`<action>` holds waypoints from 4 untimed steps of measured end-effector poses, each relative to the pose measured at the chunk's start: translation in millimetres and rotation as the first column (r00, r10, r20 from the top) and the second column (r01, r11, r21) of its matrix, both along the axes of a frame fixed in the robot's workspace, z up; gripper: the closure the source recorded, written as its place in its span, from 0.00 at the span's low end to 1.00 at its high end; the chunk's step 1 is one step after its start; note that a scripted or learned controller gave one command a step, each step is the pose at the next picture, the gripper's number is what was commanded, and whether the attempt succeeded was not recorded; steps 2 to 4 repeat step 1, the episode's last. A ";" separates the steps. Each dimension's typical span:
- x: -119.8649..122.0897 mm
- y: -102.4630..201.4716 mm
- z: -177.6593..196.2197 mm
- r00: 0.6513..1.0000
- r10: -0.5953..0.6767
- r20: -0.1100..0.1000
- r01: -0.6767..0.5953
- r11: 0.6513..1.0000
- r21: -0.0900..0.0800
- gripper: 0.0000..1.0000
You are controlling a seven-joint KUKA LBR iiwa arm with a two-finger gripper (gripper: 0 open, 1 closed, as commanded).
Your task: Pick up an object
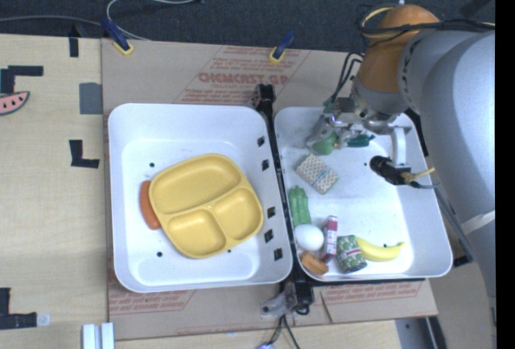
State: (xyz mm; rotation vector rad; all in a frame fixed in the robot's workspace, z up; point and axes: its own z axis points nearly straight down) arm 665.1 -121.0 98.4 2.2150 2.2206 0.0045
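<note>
My gripper [332, 133] reaches down into the far left part of the right bin [418, 215]. A small green object [324, 145] lies right under its tip, touching or nearly touching it. Just in front of that rests a patterned square packet [316, 174]. Along the bin's left wall I see a long green vegetable [299, 205], then a white egg [309, 237] and a small orange piece [315, 264]. Toward the near edge there is a red and white tube [330, 228], a green can [350, 252] and a banana [378, 249].
The left bin [129, 178] holds a yellow divided plate [206, 203] with an orange-red object [148, 206] poking out under its left side. The grey arm [459, 98] covers the right bin's far right corner. A black divider [273, 170] runs between the bins.
</note>
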 end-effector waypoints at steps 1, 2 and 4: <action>-28.2 28.7 154.4 1.000 -0.001 -0.003 0.001 1.000 0.000 1.00; -28.2 28.7 154.4 1.000 -0.001 -0.003 0.001 1.000 0.000 1.00; -28.2 28.7 154.4 1.000 -0.001 -0.003 0.001 1.000 0.000 1.00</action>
